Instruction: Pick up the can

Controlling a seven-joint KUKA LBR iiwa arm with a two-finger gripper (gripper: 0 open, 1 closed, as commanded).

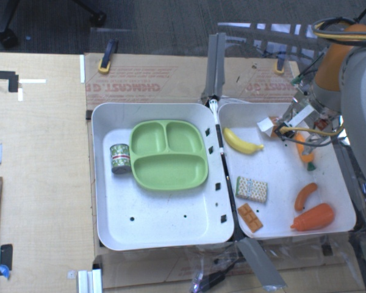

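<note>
The can (119,159) is small, with a grey lid and a green and red label. It lies in the left bin (165,234), touching the left edge of a green divided plate (169,154). My gripper (305,133) hangs over the upper right part of the right bin (274,224), far from the can. It is just above a small orange item with a green tip (305,151). I see nothing held in it.
The right bin also holds a banana (241,141), a patterned block (252,189), an orange waffle piece (250,217), a sausage (305,195) and a carrot (313,217). A raised rim (221,163) divides the two bins.
</note>
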